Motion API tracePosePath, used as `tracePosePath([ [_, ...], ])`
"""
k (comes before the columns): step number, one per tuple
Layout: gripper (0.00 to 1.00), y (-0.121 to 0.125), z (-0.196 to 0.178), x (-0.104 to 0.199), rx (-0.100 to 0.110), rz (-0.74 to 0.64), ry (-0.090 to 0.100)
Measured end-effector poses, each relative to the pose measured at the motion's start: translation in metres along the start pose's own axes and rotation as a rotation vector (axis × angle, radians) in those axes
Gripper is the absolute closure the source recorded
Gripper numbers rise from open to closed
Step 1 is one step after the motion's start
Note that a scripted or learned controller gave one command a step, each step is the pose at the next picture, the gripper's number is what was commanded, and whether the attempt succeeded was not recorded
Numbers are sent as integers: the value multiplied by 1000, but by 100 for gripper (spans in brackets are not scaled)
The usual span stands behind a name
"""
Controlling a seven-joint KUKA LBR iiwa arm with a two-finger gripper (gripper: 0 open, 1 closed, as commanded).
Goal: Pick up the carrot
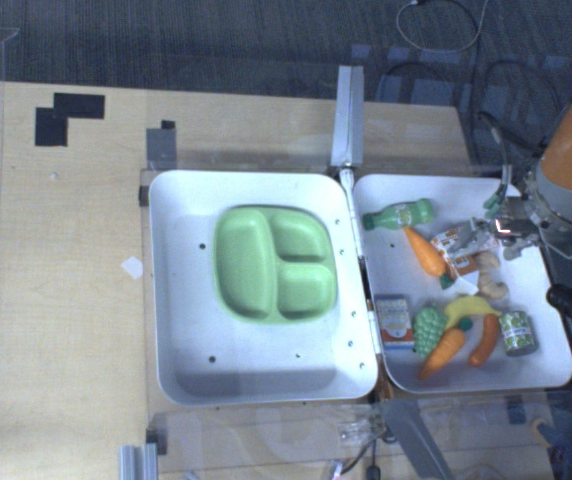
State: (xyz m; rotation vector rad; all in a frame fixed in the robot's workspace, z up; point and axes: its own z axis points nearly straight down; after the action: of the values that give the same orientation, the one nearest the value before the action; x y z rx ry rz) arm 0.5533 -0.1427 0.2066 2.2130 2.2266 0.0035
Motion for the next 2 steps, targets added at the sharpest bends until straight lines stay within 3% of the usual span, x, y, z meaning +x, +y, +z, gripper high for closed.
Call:
tracePosePath([
  [1, 0, -6, 14, -10, -5, -283, -2],
  [2, 0, 54, 92, 30, -41, -159, -13],
])
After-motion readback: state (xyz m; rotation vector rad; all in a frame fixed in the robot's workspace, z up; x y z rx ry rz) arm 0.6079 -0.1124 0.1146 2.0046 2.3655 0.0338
